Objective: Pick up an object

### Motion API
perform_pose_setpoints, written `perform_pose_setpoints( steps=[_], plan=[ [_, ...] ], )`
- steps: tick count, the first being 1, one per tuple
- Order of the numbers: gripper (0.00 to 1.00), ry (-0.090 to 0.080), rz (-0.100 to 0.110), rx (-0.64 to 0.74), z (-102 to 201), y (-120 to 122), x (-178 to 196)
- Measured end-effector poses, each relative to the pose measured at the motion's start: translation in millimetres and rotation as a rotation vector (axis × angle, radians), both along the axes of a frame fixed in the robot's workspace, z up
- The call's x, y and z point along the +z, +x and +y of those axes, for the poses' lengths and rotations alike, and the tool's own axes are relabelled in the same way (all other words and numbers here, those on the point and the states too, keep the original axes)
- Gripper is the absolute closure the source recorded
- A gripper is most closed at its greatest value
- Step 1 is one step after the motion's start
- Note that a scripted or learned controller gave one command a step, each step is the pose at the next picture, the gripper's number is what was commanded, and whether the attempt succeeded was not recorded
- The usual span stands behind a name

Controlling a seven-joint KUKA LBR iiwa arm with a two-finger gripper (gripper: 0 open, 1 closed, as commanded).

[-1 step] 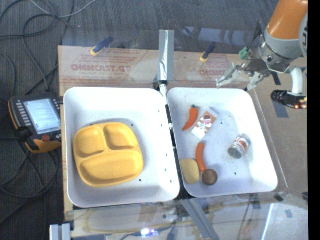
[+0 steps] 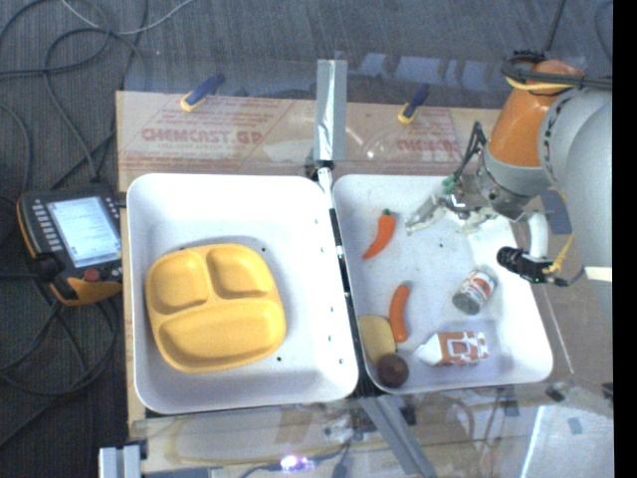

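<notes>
The right bin [image 2: 518, 361] holds several objects. An orange chili-shaped piece [image 2: 379, 234] lies near its upper left, and an orange sausage-shaped piece [image 2: 399, 312] lies lower down. A small tin can [image 2: 475, 290] rests on its side at the right, with a white and orange carton [image 2: 453, 348] below it. A pale yellow lump [image 2: 375, 335] and a dark round fruit [image 2: 392, 369] sit in the lower left corner. My gripper [image 2: 426, 213] hovers at the top of this bin, just right of the chili piece, fingers spread open with nothing between them.
The left bin [image 2: 149, 192] carries a yellow divided plate [image 2: 215, 304]. A metal divider post [image 2: 328, 118] stands between the bins at the back. A teach pendant [image 2: 70, 232] lies off the bench at the left. The arm's grey and orange wrist [image 2: 528, 132] overhangs the right bin's upper right corner.
</notes>
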State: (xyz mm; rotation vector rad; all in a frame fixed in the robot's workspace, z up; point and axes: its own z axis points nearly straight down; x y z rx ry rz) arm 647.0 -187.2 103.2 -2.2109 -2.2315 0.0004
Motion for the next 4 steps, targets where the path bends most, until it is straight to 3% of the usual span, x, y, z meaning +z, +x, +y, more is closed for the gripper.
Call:
perform_pose_setpoints(
  steps=[1, 2, 3, 4],
  plan=[
    [0.0, -0.005, -0.012, 0.173, -9.8, -81.9, -13.1],
    [0.0, -0.003, -0.019, 0.2, -18.4, -133.1, -11.3],
    [0.0, -0.007, -0.015, 0.307, 70.2, -158.6, -13.1],
    [1.0, -0.007, -0.02, 0.307, 70.2, -156.4, -2.2]
  ],
)
